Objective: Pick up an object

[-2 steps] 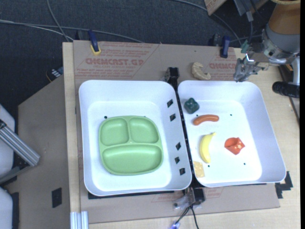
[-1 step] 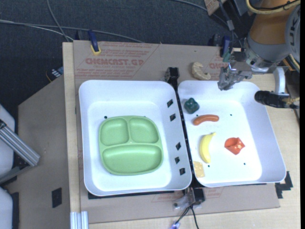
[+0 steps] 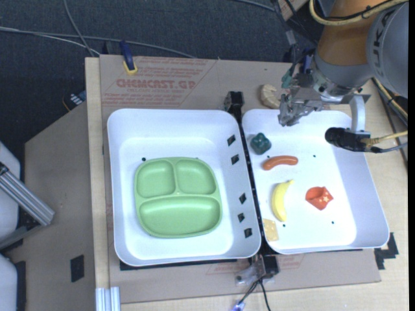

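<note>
Gripper (image 3: 290,117) hangs over the top-left corner of the right bin (image 3: 363,193), fingers pointing down; too blurry to tell their state, and nothing visible between them. Right bin contents: dark green object (image 3: 260,143) just below the gripper, sausage (image 3: 279,162), banana (image 3: 280,200), red object (image 3: 319,197), small tan piece (image 3: 270,229) at the lower-left edge. Left bin (image 3: 123,193) holds a green divided tray (image 3: 177,197). Beige lump (image 3: 270,95) sits on the bench beyond the bins.

In the right bin (image 3: 363,193) we see a dark green lump (image 3: 260,143) near the far left corner, an orange sausage (image 3: 279,162) just below it, a yellow banana (image 3: 280,200) lying lengthwise, and a red piece (image 3: 318,197) beside it.
</note>
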### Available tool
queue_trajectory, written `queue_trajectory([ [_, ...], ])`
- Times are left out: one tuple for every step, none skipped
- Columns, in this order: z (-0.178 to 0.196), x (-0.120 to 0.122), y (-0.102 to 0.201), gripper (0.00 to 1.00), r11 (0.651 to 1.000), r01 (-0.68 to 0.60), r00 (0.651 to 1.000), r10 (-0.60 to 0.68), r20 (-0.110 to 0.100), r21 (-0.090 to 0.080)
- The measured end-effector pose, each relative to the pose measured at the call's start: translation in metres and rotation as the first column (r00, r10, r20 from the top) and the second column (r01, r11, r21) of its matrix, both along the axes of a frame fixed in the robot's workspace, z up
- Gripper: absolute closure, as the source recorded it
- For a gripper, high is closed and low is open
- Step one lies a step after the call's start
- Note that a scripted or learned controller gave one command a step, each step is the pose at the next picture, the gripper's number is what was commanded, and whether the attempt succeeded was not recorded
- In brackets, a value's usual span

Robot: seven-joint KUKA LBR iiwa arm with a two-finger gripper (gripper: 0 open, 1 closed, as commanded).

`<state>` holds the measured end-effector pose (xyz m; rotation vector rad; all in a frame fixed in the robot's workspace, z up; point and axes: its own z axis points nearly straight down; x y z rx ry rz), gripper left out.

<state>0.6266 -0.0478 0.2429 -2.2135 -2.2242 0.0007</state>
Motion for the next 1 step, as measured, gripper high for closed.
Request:
queue_trajectory([
  [0.0071,-0.0130,0.0518,1.00,1.000,-0.001,1.000,0.001,0.000,0.001],
])
